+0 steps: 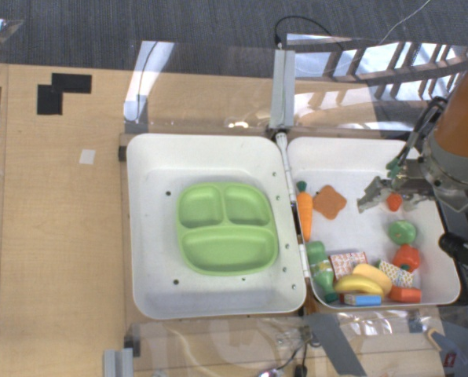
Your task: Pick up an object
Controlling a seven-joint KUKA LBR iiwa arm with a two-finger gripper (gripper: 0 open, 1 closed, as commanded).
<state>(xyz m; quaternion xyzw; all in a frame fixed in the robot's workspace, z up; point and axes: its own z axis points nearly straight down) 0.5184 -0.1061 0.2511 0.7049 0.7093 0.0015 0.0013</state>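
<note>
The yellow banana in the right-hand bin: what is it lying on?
The banana lies on a heap of toys in the right bin's front corner: a patterned box behind it, something blue peeping out below. What lies directly beneath is covered.

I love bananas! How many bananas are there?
1. The banana lies in the right bin, near its front edge, among the other toy food. More could be hidden under that pile.
</note>
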